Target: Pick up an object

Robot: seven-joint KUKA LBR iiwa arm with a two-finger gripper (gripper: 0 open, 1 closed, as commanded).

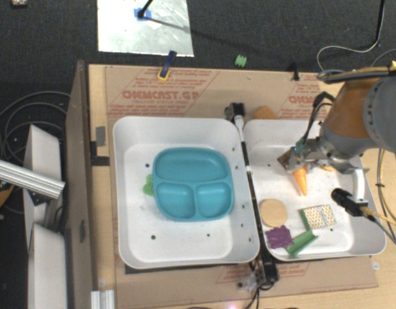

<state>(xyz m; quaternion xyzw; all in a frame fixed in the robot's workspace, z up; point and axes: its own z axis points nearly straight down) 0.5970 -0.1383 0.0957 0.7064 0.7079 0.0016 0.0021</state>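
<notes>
The gripper (295, 160) hung in the right bin (368, 237), apparently touching the orange carrot (301, 180)'s top; its grip state was unclear.

The grey KUKA arm (378, 118), orange band above its wrist, reaches in from the right, its gripper (295, 163) lowered at a slant.

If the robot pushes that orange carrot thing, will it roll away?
Probably a bit. The carrot looks cone-shaped, so it would likely curl around its pointed end rather than roll straight. It looks like a small plastic toy, so probably light and stiff. Its tapered, smooth-looking sides might slip out of the gripper just above it.
</notes>
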